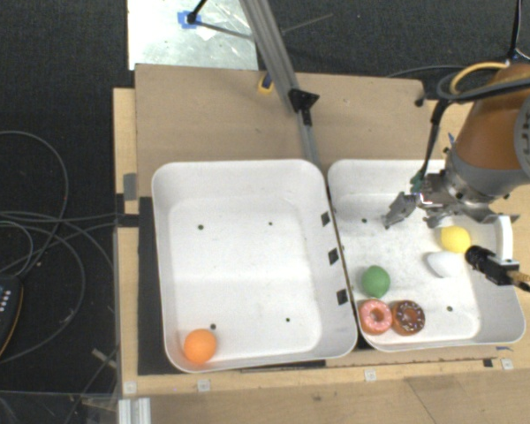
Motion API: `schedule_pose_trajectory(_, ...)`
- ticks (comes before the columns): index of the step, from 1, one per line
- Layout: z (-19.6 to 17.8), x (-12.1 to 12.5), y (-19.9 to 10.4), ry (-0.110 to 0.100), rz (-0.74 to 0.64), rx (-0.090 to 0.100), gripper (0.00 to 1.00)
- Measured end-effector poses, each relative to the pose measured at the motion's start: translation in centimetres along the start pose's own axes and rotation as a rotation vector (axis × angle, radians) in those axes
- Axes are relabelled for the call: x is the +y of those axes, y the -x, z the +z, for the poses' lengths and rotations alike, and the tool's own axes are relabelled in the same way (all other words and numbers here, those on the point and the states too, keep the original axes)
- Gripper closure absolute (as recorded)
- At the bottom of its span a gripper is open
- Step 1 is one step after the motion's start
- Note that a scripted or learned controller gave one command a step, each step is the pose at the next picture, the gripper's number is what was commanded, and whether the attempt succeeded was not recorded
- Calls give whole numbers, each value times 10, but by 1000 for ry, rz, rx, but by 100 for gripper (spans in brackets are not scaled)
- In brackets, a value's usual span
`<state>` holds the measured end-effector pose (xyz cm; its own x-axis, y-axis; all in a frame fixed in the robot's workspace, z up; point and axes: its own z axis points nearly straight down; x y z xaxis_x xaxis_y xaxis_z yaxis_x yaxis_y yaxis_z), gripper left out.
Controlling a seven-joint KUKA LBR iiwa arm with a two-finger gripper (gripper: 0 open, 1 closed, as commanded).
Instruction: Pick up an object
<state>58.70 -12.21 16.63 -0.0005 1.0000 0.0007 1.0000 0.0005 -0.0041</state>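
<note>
Visibly, the gripper (405, 210) is hovering left of the yellow ball (455, 238), its jaws spreading wide, gripping nothing.

Lighting evenly and brightly from above, washing the two white bins (247, 237) nearly to glare. Casting only soft, short shadows under the objects and the arm (499, 140). Blowing out a pale floor patch (194, 16) at the far side. Rendering slightly soft and grainy, darkening toward the left carpet (44, 104).
</note>
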Motion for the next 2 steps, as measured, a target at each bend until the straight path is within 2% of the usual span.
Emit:
schedule_pose_trajectory(1, 46, 0, 9, 1, 0, 0, 0)
schedule_pose_trajectory(2, 33, 1, 9, 7, 0, -1, 100)
